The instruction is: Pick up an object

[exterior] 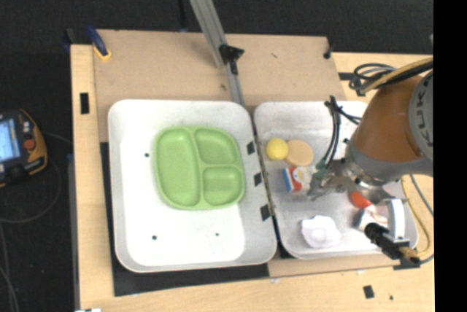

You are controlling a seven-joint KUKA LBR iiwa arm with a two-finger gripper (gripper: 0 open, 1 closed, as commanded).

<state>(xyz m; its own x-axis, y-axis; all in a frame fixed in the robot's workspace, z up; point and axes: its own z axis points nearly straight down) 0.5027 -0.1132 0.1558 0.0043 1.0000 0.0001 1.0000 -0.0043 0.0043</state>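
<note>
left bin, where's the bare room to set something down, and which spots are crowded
In the left bin, bare floor lies in front of the green divided plate and in a strip along its left wall. The right bin is crowded: yellow ball, tan disc, white object and the gripper.

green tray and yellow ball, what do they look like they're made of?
Green tray: looks like moulded plastic, matte to satin; even green colour, rounded corners, three pressed compartments with soft raised dividers.
Yellow ball: probably plastic or rubber, smooth; uniform yellow with a faint highlight. Too small in view to tell which, or whether it is hard or soft.
</note>
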